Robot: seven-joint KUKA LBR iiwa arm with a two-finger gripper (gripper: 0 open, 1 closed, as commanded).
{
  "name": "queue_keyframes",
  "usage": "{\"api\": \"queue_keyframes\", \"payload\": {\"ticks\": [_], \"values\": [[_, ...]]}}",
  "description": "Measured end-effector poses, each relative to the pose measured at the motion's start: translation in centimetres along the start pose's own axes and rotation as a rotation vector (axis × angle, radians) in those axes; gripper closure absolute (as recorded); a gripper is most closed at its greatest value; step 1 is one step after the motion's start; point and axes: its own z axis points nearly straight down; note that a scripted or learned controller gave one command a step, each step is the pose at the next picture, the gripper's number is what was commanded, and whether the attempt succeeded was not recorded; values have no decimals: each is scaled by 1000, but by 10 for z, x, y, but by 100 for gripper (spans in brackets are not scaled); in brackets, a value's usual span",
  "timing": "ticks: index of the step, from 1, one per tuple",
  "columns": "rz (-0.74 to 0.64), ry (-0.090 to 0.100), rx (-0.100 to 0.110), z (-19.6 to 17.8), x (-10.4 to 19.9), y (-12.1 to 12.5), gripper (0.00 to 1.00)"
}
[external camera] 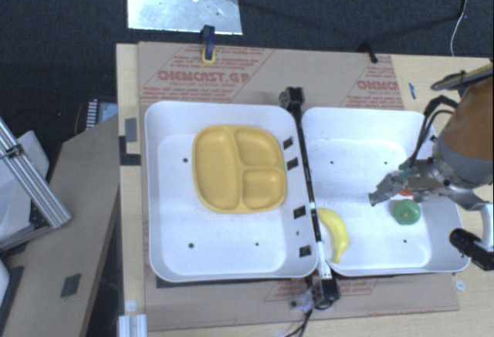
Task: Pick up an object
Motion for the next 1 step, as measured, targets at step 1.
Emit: {"api": "queue_keyframes", "payload": {"ticks": [1], "values": [[-3,-2,-11,-5,0,3,0]]}}
